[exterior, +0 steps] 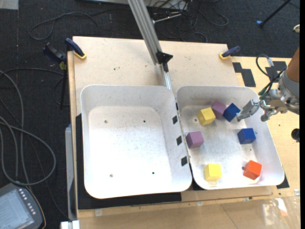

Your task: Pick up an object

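The right bin (267, 142) holds several small blocks. Near its far side sit a yellow block (207, 116), a purple block (218, 108) and a blue block (231, 111). Another blue block (246, 135) lies mid-right and a second purple block (194, 139) lies near the divider. At the front are a yellow block (212, 171) and an orange block (252, 169). My gripper (247, 111) reaches in from the right over the bin's far right part, just right of the far blue block. I see nothing held in it.
The left bin (95, 104) stands beside the right one. A slanted metal pole (145, 25) ends at the bins' far junction. Clamps (75, 48) (229, 52) sit at the bench's far corners. Cables hang by the arm (286, 92) at right.
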Robot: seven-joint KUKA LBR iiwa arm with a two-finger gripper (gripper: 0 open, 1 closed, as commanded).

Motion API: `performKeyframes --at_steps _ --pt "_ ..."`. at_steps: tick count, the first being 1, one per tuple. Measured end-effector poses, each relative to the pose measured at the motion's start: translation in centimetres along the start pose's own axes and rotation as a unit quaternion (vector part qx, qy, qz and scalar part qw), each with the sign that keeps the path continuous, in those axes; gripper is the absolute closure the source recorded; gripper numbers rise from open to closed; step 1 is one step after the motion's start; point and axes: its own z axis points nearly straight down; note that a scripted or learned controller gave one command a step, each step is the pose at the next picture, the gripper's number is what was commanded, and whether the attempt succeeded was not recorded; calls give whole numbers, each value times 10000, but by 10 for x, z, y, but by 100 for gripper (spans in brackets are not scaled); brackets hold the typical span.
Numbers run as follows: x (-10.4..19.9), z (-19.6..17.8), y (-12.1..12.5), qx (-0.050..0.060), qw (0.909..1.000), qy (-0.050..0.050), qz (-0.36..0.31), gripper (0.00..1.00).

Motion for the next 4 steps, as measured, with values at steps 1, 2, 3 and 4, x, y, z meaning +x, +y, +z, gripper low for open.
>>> performKeyframes --at_steps 1,2,3,4 --pt "0 -3 1 -23 10000 -6 -5 0" --pt "7 60 1 9 10000 3 2 0" --pt "4 96 7 -111 9999 -45 -1 0" --pt "3 120 13 -95 9999 -36 -10 0"
